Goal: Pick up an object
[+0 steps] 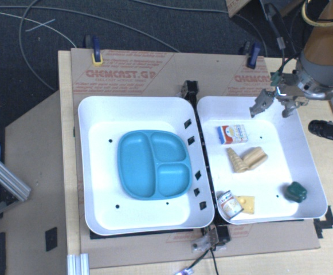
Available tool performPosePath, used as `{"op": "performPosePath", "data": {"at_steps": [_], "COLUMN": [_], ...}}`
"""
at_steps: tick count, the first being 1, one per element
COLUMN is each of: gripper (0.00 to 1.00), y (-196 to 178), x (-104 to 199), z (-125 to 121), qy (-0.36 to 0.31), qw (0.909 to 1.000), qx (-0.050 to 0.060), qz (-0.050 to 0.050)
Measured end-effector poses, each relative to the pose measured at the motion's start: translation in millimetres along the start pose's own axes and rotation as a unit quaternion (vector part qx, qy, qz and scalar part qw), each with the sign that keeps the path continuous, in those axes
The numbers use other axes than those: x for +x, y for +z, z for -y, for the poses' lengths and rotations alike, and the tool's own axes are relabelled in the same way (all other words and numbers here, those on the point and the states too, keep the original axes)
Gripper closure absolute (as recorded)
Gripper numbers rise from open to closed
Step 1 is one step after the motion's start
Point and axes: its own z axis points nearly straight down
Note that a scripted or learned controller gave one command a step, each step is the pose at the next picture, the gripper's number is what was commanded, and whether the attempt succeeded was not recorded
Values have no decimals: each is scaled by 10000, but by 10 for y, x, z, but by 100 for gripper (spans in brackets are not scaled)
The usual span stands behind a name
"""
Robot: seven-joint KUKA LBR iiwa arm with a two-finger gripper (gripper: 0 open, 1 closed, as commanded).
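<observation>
The gripper [274,104] is hovering over the right bin's [312,171] far edge, jaws spread apart and holding nothing. Below it the small carton [232,134], bread [247,158], can [230,204], cheese [246,203] and green block [296,192] are lying scattered.

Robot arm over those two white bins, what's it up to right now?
The arm's gripper hangs above the far edge of the right bin, with nothing between its fingers. Below it in that bin lie a small red and white carton, a tan bread-like piece, a small can beside a yellow wedge, and a dark green object. The left bin holds a blue divided plate. No pick has been made yet.
</observation>
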Motion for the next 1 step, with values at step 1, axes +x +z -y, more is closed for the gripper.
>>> {"op": "performPosePath", "data": {"at_steps": [1], "gripper": [0], "y": [440], "x": [24], "z": [58], "qy": [-3], "qw": [10000], "qx": [2], "qz": [-3]}}
